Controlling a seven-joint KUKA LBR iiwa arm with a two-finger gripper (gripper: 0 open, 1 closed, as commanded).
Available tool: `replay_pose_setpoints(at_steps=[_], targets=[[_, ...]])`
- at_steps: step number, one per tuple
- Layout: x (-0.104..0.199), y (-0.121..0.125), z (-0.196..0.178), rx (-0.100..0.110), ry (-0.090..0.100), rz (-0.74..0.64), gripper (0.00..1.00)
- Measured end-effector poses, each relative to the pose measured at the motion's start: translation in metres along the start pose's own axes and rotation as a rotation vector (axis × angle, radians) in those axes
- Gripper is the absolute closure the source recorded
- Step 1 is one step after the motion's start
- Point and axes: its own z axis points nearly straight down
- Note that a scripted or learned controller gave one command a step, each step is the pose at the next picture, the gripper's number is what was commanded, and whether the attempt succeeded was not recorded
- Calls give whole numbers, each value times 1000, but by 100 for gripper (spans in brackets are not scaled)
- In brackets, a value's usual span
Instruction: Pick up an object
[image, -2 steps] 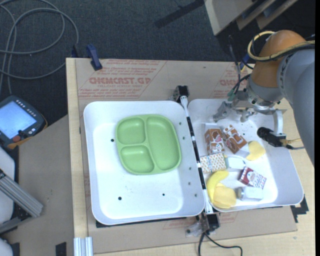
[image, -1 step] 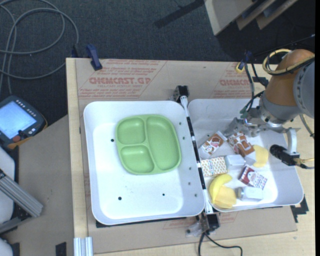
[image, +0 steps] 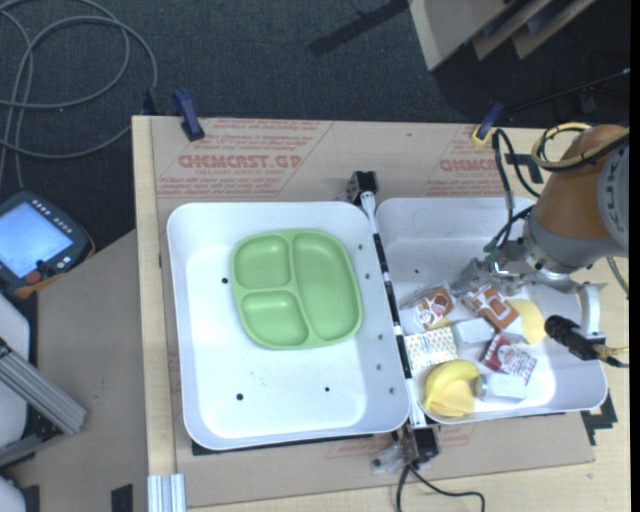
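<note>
1. The gripper hung at the frame's right over the right bin; its grasp could not be judged.
2. Snack packets lay just below it.
3. The bench board read "CHEMCAST GP".

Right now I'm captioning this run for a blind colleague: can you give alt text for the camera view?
A grey and orange robot arm reaches from the right into the right white bin, its hand above small snack packets and a yellow banana toy. The left white bin holds a green divided plate.
</note>
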Motion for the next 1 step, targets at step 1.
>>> replay_pose_setpoints(at_steps=[1], targets=[[0, 1, -11, -4, 0, 1, 100]])
